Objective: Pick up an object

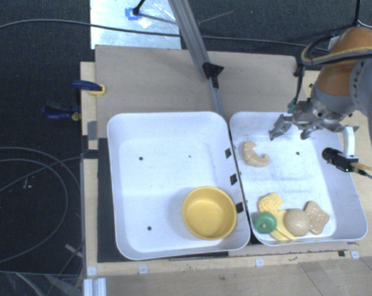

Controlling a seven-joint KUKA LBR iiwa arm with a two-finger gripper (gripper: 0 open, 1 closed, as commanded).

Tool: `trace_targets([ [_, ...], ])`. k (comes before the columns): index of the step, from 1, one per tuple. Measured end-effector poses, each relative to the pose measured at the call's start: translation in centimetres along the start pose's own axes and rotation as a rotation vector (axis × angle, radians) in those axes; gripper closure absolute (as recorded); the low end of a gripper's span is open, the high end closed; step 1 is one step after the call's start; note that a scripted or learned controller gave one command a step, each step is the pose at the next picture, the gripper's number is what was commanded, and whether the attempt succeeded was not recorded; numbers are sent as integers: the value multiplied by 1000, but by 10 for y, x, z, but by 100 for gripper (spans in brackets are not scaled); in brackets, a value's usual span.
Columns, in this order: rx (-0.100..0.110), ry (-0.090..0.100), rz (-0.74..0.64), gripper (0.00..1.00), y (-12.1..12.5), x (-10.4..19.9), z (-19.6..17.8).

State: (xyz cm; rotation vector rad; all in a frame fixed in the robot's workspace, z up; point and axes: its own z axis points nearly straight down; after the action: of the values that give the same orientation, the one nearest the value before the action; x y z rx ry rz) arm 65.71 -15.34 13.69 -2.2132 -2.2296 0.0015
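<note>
My gripper hangs over the far part of the right bin, its two fingers spread open with nothing between them. A tan curved croissant-like piece lies on the bin floor to the lower left of the gripper, apart from it. At the near end of the right bin lies a cluster: a yellow corn-like piece, a green round piece, a beige round piece and a tan cracker-like piece. A yellow bowl sits upright in the near right corner of the left bin.
A slanted grey pole crosses the bench from the top and ends at a black clamp near the bins' far junction. Black clips sit on the rim between the bins. A blue and yellow clamp grips the bench's left edge.
</note>
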Motion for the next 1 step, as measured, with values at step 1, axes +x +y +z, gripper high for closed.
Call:
trace_targets([
  [1, 1, 0, -1, 0, 0, 1, 49],
])
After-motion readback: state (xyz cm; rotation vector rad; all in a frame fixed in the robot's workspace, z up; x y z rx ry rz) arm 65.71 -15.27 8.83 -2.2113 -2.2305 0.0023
